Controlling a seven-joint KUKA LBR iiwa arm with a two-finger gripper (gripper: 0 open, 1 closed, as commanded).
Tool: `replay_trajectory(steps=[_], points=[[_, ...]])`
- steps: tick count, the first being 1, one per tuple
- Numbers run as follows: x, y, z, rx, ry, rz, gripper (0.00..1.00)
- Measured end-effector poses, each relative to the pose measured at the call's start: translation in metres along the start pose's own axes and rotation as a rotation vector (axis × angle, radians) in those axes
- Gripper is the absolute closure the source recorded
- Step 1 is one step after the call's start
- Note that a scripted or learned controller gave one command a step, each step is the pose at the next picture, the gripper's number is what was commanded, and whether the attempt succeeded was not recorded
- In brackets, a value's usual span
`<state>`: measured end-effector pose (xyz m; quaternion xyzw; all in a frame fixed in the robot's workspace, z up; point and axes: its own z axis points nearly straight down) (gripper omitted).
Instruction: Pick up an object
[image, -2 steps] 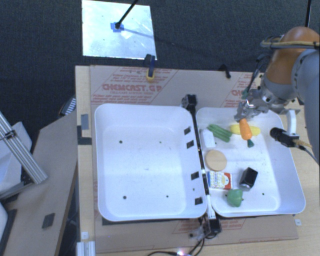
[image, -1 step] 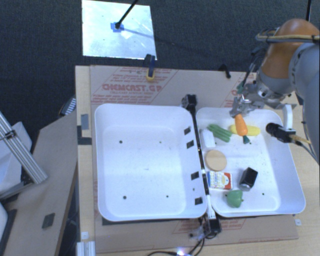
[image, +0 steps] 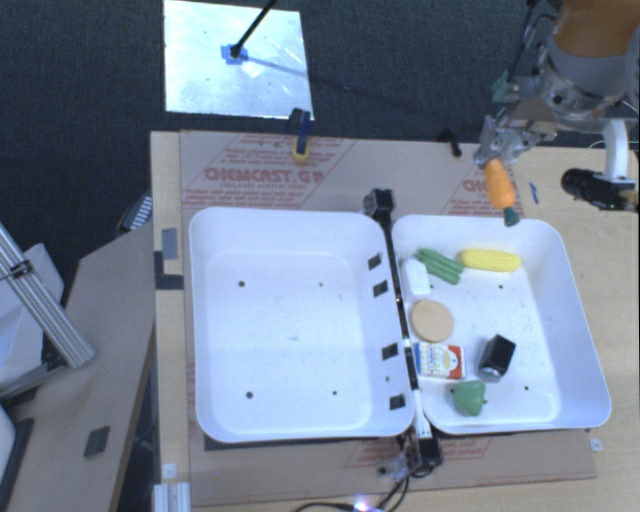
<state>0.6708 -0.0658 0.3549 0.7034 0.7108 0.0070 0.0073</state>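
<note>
My gripper (image: 492, 157) hangs at the upper right, just beyond the far rim of the right bin (image: 575, 300). An orange toy carrot (image: 498, 187) with a green tip dangles from between its fingers, so it is shut on the carrot, lifted above the bench. In the right bin lie a green pod (image: 438, 265), a yellow corn cob (image: 488, 261), a small white piece (image: 415, 277), a tan round disc (image: 432, 321), a red-and-white carton (image: 438, 360), a black block (image: 497, 356) and a green pepper (image: 468, 397).
The left bin (image: 215, 300) sits beside the right one, with a black clip divider (image: 392, 300) between them. A shiny metal sheet (image: 237, 60) lies at the back left. A black fixture (image: 597, 187) stands at the right of the gripper.
</note>
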Motion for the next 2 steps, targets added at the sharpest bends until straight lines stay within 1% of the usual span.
replay_trajectory(steps=[1,2], points=[[0.026,-0.061,0.065,0.026,0.002,0.005,1.0],[0.093,-0.078,0.001,0.016,0.002,0.003,1.0]])
